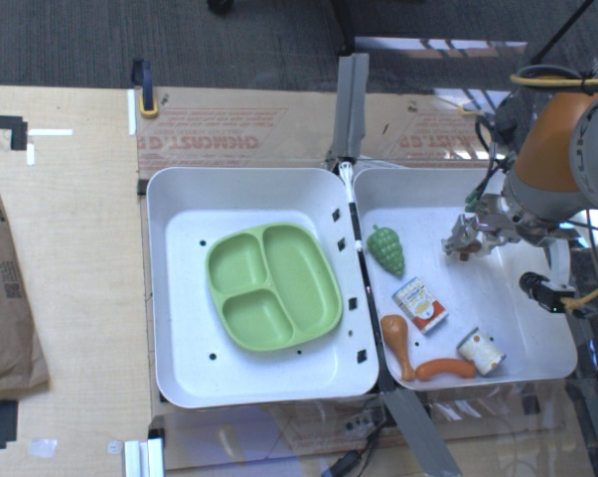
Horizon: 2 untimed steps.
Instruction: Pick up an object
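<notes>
Two white bins side by side here, and the right bin [537,316] is my landmark for everything. Judging by how things lie, the pick looks like it's at the approach stage: nothing seems lifted yet, all the candidates appear to rest on the floor of that bin.

Biggest first. The arm [562,152] comes in over the right bin's far right corner, orange band up high, wrist bent down and leaning toward the bin's middle. The gripper [465,243] hangs over the upper-middle part of the right bin, apart from every object in it. There's a small brownish smudge at its tip — could be part of the tool, could be something pinched, the view is too small to say. So I cannot tell whether it's released or clenched.

Next, the green divided plate [272,288] sits in the left bin [170,266], just across the right bin's left wall.

Inside the right bin: the green grape bunch [386,248] is near the left wall in the upper half, and nearest the tool. The snack box [419,304] lies about mid-bin. The drumstick [398,344] is against the left wall toward the front, with the sausage [445,369] along the front wall beside it, and the little white can [480,353] close to the sausage's right end.

My guess for the next move: shift left toward the grapes — or forward to the box — then drop straight down with the jaws lined up.
</notes>
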Motion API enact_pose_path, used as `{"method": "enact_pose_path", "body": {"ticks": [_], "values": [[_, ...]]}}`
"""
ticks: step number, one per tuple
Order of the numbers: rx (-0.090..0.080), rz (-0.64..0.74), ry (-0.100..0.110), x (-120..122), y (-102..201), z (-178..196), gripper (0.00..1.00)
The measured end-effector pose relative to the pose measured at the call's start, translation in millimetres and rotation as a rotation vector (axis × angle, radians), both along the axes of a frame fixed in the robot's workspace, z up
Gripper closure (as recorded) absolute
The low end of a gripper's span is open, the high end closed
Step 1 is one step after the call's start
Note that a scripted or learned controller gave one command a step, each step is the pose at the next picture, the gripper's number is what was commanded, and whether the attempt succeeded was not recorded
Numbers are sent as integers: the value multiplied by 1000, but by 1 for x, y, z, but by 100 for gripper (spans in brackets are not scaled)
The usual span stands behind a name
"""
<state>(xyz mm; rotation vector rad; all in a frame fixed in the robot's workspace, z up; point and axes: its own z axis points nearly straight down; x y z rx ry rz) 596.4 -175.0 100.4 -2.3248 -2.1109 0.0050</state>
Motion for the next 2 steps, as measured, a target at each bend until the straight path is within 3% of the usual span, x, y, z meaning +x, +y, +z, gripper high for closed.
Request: {"method": "enact_pose_path", "body": {"ticks": [1, 2], "values": [[-1, -71, -2, 17, 20, 106, 100], [-1, -77, -2, 62, -1, 42, 100]]}}
